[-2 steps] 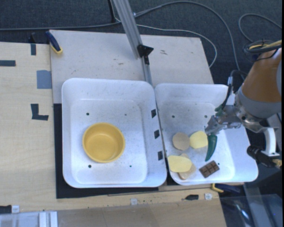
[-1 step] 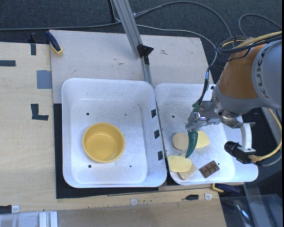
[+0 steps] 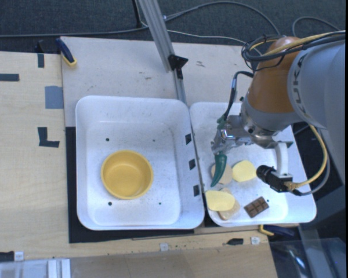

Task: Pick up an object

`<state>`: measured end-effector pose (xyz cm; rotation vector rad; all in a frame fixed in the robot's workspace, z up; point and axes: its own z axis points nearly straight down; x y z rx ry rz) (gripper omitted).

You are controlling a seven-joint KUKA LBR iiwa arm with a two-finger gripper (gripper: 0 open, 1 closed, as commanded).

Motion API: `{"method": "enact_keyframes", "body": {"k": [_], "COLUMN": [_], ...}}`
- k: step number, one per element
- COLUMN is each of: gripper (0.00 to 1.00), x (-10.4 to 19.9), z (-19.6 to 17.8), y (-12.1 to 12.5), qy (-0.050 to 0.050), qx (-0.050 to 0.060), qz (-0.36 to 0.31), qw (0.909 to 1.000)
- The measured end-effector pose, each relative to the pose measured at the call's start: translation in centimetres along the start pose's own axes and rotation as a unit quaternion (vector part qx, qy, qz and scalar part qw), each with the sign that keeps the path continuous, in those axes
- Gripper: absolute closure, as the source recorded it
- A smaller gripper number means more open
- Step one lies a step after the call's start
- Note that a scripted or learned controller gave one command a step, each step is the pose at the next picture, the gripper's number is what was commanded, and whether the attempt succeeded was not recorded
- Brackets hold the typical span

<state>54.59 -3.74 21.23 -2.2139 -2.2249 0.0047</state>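
Observation:
My gripper [image 3: 221,148] hangs over the left side of the right bin [image 3: 298,213], below the grey arm with its orange band. A green chili pepper [image 3: 219,169] hangs upright from the fingertips, its top end pinched between them and its tip pointing down over the bin floor. Just beside the pepper lie a pale beige piece [image 3: 225,176] and a round yellow piece [image 3: 243,171]. A larger yellow piece [image 3: 220,200] and a brown chocolate bar [image 3: 256,207] sit near the bin's front edge.
The left bin [image 3: 93,114] holds a yellow bowl [image 3: 126,174] at its front left. A slanted metal pole [image 3: 162,36] crosses the bench behind the bins. Black cables and a connector [image 3: 275,178] trail to the right of the gripper.

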Motion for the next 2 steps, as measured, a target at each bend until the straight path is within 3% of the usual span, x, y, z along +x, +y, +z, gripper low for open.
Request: {"method": "enact_keyframes", "body": {"k": [2], "gripper": [1.0], "x": [10.8], "z": [0.0], "y": [2.0], "qy": [0.0], "qx": [0.0], "qz": [0.0], "qw": [1.0]}}
